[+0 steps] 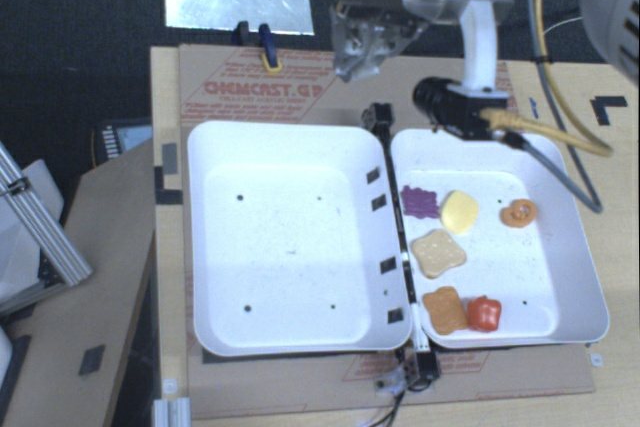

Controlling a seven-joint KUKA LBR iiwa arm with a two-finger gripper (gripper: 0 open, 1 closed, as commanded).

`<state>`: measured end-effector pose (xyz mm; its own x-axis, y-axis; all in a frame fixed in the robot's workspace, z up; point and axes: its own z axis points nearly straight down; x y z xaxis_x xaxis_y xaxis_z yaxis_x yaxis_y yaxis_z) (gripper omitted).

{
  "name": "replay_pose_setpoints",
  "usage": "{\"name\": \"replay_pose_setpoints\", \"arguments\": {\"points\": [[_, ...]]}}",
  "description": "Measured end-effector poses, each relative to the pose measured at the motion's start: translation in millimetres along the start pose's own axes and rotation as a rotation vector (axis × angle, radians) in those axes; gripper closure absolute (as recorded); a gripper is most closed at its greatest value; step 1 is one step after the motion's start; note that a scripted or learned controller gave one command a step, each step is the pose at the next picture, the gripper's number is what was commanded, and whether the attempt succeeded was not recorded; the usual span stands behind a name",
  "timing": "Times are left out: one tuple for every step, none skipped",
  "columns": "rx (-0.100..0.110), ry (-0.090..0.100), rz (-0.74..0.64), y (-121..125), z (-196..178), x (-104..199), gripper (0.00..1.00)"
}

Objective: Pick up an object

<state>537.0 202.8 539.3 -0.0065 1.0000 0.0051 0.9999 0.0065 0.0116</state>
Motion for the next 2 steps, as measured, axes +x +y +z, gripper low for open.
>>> {"name": "replay_pose_setpoints", "arguments": {"points": [[0.027,-0.011,0.009,-30,180,-45,1.00],[-0.002,-0.001,0.006,-52,68,-67,1.00]]}}
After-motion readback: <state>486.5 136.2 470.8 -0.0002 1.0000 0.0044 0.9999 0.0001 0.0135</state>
